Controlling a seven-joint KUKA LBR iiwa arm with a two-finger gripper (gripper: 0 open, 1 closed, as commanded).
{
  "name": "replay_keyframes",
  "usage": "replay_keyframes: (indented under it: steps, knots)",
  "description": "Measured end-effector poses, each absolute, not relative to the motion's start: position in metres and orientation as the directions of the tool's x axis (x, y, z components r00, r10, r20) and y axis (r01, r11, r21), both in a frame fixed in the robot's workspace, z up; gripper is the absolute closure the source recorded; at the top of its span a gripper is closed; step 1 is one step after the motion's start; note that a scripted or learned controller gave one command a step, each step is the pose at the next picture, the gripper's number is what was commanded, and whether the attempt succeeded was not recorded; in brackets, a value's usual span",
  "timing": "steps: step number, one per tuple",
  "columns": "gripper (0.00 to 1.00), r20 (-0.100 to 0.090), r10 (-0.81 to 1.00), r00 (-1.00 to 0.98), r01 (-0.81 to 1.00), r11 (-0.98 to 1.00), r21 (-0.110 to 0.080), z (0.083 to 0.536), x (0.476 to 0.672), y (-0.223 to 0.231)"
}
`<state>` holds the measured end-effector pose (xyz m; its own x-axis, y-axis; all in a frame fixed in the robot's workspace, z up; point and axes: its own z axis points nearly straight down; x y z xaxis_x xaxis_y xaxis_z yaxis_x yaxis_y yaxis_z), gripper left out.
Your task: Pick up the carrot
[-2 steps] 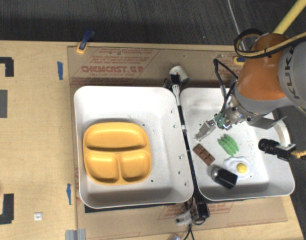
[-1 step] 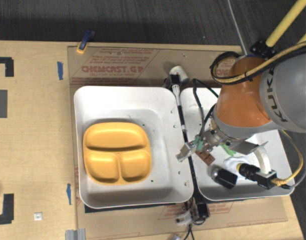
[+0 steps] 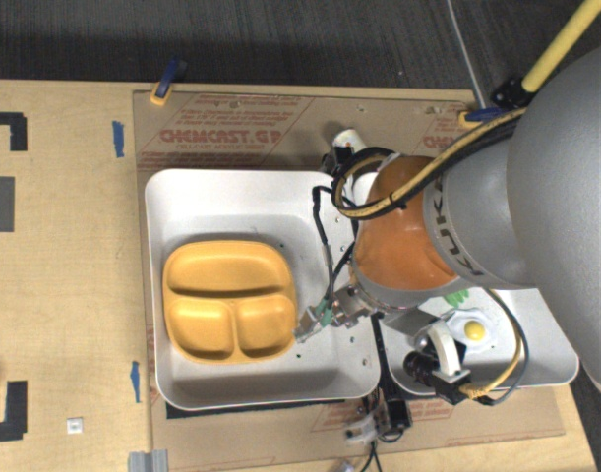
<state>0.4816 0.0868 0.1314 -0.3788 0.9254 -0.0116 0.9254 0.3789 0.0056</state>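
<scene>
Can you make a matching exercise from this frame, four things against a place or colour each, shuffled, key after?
Things:
1. divided plate
2. left bin
3. clamp
4. arm's wrist band

Descriptions:
A. orange, just above the tool
B. white, holds the yellow plate
C. yellow, three compartments, lying in the left bin
D. blue and yellow, at the top edge of the brown board

Pairs: 1-C, 2-B, 3-D, 4-A
</scene>
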Motion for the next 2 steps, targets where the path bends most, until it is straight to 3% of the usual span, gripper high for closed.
replay_keyframes:
  steps: [1, 2]
  knots:
    - [0.00, -0.022, 1.000, -0.023, 0.999, 0.024, 0.040, 0.1266, 0.4893, 0.1062]
    - [0.00, -0.017, 0.998, 0.057, 0.997, -0.056, 0.044, 0.1249, 0.4950, 0.1076]
